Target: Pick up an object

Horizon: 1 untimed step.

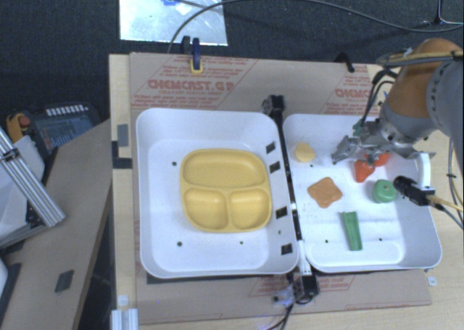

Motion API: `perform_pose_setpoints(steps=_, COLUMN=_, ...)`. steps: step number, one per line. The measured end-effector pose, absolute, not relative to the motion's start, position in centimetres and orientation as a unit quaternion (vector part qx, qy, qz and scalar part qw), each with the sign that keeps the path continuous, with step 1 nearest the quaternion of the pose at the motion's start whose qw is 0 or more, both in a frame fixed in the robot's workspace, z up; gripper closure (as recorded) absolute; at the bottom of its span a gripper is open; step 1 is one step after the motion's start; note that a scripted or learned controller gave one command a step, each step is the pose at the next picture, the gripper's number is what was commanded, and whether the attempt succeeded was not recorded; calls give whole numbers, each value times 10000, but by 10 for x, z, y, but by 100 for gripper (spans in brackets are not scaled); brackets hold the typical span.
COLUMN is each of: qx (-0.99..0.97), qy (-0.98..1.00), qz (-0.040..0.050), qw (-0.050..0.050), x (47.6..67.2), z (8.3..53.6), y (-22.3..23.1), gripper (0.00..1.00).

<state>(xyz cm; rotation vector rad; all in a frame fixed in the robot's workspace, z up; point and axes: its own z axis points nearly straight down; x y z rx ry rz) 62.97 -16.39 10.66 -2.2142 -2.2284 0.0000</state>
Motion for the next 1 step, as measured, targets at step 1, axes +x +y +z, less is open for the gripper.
perform_pose_setpoints(steps=1, qx=-7044, qy=-7098, qz=-13, qw=-26, x=631, z=121, y=-165, gripper=100)
